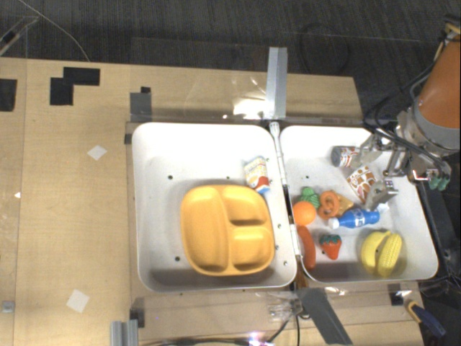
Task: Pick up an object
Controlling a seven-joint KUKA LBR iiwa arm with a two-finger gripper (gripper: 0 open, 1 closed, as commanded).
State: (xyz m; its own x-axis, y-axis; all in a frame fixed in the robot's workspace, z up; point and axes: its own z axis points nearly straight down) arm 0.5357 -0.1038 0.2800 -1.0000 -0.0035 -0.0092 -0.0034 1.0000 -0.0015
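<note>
Blue plastic bottle point(358, 219) near the right bin's point(429, 225) middle is looking light, slippery; we are hovering our hand point(382, 175) above, grip state unclear, favouring its midsection.

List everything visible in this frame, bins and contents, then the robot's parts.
White bins: 2, side by side on the bench.
Divided tray: 1, yellow, left bin.
Small packet: 1, white with red, left bin, near divider.
Can: 1, silver, right bin, far end.
Orange: 1, right bin.
Bottle: 1, blue, right bin.
Strawberry: 1, red, right bin.
Bananas: yellow, right bin, near corner.
Arm: 1, grey and orange, from right.
Gripper: 1, over right bin.
</note>
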